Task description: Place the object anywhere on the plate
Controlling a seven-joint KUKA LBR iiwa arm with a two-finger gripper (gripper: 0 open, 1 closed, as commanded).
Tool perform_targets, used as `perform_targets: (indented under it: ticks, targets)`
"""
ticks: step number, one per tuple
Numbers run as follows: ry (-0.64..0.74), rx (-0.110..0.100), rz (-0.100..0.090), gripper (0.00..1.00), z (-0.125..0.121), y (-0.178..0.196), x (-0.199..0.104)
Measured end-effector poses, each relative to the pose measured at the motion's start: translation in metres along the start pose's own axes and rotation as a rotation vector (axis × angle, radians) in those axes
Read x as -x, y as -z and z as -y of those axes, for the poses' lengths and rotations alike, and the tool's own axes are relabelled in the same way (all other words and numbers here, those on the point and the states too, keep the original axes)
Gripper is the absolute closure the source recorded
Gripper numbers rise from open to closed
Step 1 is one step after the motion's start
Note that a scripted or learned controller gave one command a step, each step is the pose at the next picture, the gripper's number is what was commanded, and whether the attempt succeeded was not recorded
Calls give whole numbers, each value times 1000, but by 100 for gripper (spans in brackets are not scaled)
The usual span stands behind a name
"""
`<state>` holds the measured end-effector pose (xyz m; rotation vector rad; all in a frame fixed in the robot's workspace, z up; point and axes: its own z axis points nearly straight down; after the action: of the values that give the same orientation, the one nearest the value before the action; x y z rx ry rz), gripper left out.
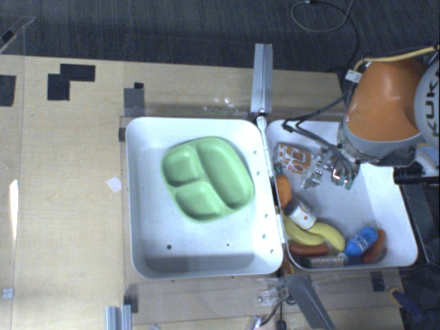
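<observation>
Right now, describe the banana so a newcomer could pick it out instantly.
Start at the right bin, the one under the arm's gripper. Along its near wall lies a cluster of small items; the banana is the curved yellow piece in it. It lies between a white and yellow item and a blue bottle-like item, and it is the only long, all-yellow, arched shape there.

A robotics lab: wooden bench [69,205], two white bins [137,205], loose cable [323,12], grey carpet [137,12].
</observation>
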<state>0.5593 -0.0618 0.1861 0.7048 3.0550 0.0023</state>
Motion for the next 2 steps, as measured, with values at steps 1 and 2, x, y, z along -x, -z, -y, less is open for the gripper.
perform_targets:
  ticks: [1, 2]
  targets:
    - [225, 3, 4, 100, -59, 1, 57]
    - [584, 3, 1, 100, -128, 0, 16]
